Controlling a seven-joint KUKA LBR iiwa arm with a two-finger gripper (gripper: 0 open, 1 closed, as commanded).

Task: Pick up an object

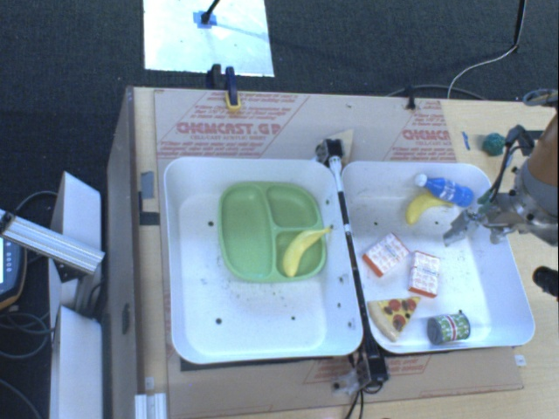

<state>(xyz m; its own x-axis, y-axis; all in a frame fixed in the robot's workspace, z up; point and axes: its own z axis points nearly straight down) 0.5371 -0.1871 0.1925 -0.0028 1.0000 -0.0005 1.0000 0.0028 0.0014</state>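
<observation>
Claw [460,229] above right bin [515,308], finger spread unclear, holding nothing visible, near banana [423,206]

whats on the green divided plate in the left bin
One banana lies on the green plate, across its lower right compartment, tip over the rim. The other compartments look bare. Whatever is beneath the banana is covered.

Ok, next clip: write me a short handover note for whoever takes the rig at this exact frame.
Hand: low over the right white bin, near its right side, nothing visibly held.
Right bin: blue-and-white plastic bottle, yellow banana, two red-and-white cartons, pizza slice toy, small green-labelled can.
Left white bin: green divided plate with a second yellow banana.
Done: nothing lifted. Left: grasp and raise one object.
</observation>
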